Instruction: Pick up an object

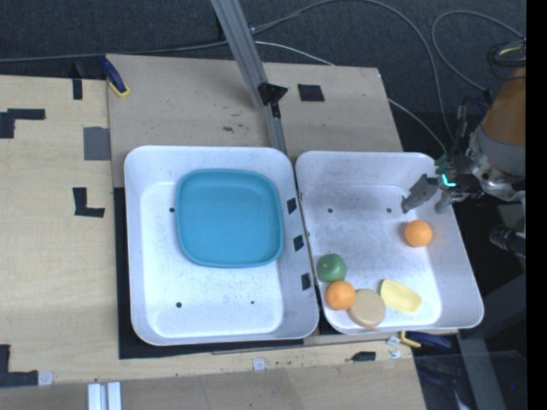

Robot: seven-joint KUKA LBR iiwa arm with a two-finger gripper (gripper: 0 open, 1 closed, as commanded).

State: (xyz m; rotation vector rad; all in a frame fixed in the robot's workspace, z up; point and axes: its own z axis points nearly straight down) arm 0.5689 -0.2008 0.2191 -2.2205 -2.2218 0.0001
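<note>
The right bin point(359, 178) holds an orange ball point(418, 233) near its right wall. Along its front lie a green ball point(332, 268), a second orange ball point(340, 295), a tan round piece point(367, 307) and a yellow piece point(399, 295). My gripper point(430, 195) hangs at the right bin's right side, just above and slightly right of the first orange ball. Its fingers point(416, 196) are spread apart with nothing between them.
The left bin point(149, 229) holds a blue square plate point(229, 217). A grey metal pole point(248, 54) slants up from between the bins. Cables run across the dark floor at the back right.
</note>
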